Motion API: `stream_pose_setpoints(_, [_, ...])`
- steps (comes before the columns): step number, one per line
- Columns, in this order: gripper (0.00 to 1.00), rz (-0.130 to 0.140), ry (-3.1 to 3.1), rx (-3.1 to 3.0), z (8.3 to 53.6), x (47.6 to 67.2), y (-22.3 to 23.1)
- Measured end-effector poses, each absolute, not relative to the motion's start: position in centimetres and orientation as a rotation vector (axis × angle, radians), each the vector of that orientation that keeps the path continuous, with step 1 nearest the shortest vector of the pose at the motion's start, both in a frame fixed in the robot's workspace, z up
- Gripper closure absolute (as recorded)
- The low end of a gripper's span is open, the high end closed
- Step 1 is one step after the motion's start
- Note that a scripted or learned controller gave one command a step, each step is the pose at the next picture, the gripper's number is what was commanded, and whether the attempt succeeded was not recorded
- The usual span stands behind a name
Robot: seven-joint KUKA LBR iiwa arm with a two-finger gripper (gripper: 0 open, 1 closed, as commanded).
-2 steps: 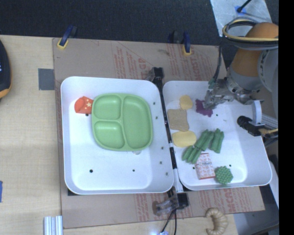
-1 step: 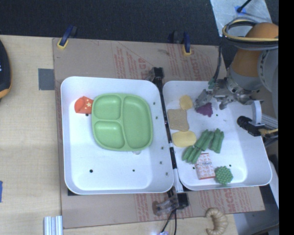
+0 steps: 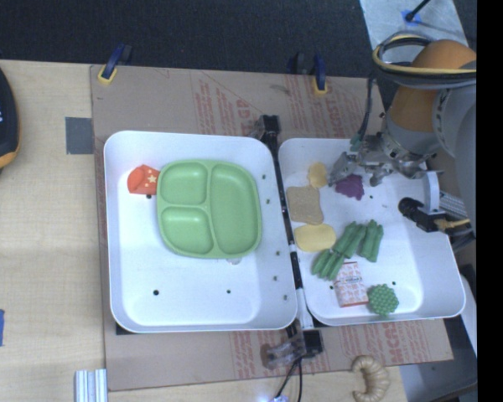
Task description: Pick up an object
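Gripper (image 3: 358,167) hovers low over the back of the right bin (image 3: 440,285), just above a small purple toy (image 3: 350,187); whether it is open or closed I cannot tell. That purple piece looks light, probably soft or rubbery, and lumpy, so a pinch across its narrow middle seems best. A yellow piece (image 3: 318,174) lies just beside it and could get nudged.

The grey arm (image 3: 440,99) reaches in from the right at the far side, its orange band showing above the wrist. The wrist points down and leftward, and the gripper (image 3: 352,170) hangs low at the far part of the scene's right half. Its finger state is unclear.
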State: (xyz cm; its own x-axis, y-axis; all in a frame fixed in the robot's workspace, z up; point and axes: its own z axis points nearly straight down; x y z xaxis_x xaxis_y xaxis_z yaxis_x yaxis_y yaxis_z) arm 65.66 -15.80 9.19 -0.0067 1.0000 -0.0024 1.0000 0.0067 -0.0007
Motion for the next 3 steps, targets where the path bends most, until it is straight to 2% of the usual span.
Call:
stream_pose_setpoints(1, [1.00,-0.004,2.229,2.211,10.4,65.7,-15.9])
stream_pose_setpoints(2, [0.00,-0.005,2.230,2.211,10.3,65.7,-15.9])
stream_pose_setpoints(3, [0.00,-0.007,2.231,2.217,9.2,65.6,-15.1])
